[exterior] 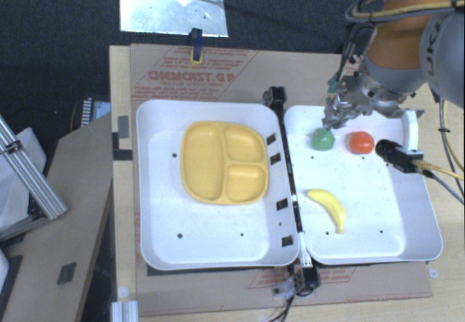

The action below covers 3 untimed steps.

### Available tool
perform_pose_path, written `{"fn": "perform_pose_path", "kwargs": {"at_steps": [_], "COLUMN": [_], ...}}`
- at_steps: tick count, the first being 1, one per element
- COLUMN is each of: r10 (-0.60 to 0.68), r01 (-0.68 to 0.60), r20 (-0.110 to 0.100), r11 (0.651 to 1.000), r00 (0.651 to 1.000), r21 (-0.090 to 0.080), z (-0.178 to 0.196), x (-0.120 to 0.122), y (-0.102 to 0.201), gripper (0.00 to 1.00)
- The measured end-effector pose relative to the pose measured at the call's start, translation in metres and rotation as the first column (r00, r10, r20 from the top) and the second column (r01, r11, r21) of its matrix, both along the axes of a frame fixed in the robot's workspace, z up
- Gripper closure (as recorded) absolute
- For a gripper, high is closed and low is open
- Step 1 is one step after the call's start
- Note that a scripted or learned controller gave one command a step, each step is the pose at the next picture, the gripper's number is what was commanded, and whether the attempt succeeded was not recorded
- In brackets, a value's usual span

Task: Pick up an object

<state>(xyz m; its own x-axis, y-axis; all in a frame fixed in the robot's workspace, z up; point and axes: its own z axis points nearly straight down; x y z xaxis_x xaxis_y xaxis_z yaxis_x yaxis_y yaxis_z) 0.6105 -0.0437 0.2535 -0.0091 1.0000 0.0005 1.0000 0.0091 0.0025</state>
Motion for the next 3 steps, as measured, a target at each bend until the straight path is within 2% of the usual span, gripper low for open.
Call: {"fn": "perform_pose_path", "kwargs": {"at_steps": [1,2,3], "r10": [0.001,-0.001,-0.001], "r01": [-0.001,0.001,0.001], "r20": [0.002,-0.001,0.001], "r11": [1.0,1.0,1.0], "r00": [1.0,1.0,1.0], "r21": [0.0,0.0,0.001], "z": [-0.002,-0.011,-0.014], "x": [0.021,0.019,0.035], "y": [0.051,0.104,0.152], "gripper": [1.0,1.0,1.0]}}
